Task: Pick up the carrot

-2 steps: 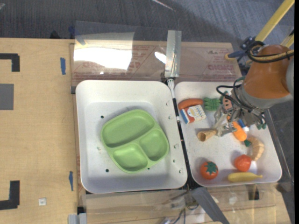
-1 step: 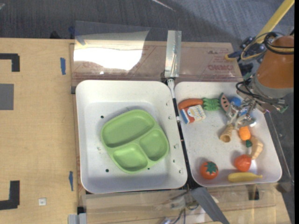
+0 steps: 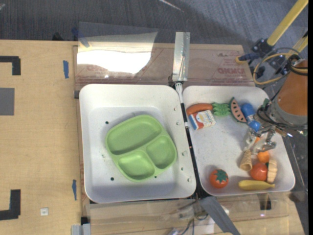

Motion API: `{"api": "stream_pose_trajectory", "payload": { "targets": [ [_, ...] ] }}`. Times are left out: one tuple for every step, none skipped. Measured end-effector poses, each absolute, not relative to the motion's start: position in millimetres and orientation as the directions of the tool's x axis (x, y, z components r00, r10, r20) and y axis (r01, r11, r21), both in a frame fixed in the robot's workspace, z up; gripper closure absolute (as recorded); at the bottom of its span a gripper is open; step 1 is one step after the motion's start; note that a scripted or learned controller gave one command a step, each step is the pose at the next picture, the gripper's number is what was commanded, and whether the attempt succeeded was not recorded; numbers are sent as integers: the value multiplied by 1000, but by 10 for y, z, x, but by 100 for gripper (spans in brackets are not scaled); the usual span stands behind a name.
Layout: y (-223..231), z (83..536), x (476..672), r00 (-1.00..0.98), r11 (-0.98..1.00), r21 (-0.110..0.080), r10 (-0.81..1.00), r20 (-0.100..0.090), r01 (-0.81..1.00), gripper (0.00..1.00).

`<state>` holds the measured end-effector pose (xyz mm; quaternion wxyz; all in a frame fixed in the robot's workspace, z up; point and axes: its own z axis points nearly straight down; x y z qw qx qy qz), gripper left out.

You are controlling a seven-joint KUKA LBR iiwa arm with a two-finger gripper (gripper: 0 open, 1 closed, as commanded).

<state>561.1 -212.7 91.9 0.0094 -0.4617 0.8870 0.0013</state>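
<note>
The gripper (image 3: 260,142) hung low over the right side of the right bin (image 3: 222,141), at the end of the arm (image 3: 293,94) that reached in from the right; its metal parts merged with the toys under it, and I could not tell how it was set or whether it held anything. Just beside it on the near side lay a tight cluster: a small orange piece (image 3: 264,155), a beige cone-like piece (image 3: 246,159), a red and orange piece (image 3: 259,171), and a banana (image 3: 256,184) along the near wall. On its far side sat a blue toy (image 3: 250,115) and a watermelon slice (image 3: 238,110). The carrot (image 3: 200,107), orange with a green top (image 3: 221,108), lay well apart from the gripper near the far left corner of that bin, close to the dividing wall, with a small white carton (image 3: 201,120) touching its near side. A tomato (image 3: 219,178) sat near the front. The left bin (image 3: 93,146) held a green divided plate (image 3: 141,147). The main risk, as I judged it, was closing on the wrong toy, since the gripper stood among the cluster and far from the carrot. At the carrot, the carton and the wall could block a finger or be pinched along with it, and the rounded body might slip out.
</note>
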Motion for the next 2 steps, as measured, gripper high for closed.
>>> {"api": "stream_pose_trajectory", "payload": {
  "targets": [
    [-2044, 913, 5643, -566, 567, -6, -824, -28, -824, 0],
    [-2103, 915, 5304, -719, 719, -6, -695, -24, -695, 0]
  ]
}}
